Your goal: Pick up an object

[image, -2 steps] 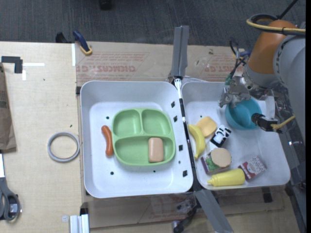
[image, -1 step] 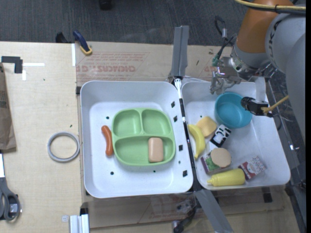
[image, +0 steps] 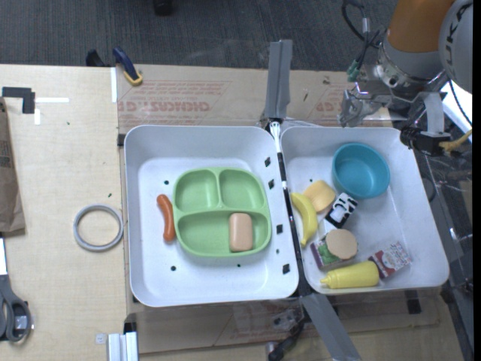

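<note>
The end effector [image: 359, 105] hung above the right bin [image: 421, 224].
I couldn't tell its grip; cardboard [image: 180, 100] letters were too blurry.

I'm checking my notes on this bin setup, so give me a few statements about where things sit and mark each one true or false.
1. The green divided tray lies in the left bin. True.
2. The blue bowl sits in the left bin. False: it is in the right bin, near its far corner.
3. A tan block rests in a compartment of the green tray. True.
4. The hot dog lies inside the tray. False: it lies on the bin floor beside the tray's left edge.
5. The yellow mustard bottle stands upright. False: it lies on its side near the right bin's front edge.
6. The gripper is above the right bin's far edge. True.
</note>
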Robot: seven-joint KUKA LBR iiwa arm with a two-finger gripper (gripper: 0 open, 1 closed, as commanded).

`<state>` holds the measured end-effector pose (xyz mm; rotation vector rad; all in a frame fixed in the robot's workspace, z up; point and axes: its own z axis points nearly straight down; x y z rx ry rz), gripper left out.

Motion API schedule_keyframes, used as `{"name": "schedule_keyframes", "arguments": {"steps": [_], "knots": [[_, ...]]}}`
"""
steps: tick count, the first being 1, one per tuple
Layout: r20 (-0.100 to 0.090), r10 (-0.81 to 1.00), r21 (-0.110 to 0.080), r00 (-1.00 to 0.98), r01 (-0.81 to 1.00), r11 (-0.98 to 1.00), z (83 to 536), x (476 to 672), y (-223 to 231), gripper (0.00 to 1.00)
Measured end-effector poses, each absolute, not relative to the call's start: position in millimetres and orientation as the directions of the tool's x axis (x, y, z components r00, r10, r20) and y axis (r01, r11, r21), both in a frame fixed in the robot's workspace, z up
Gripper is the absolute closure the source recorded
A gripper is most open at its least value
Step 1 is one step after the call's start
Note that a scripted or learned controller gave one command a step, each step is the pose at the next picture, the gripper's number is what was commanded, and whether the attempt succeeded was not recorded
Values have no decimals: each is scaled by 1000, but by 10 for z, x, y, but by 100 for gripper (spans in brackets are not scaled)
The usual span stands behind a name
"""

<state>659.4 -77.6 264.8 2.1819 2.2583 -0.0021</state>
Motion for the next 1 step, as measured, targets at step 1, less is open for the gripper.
{"name": "schedule_keyframes", "arguments": {"steps": [1], "knots": [[-2,999,-1,-35,999,35,2644,6592,-776,0]]}}
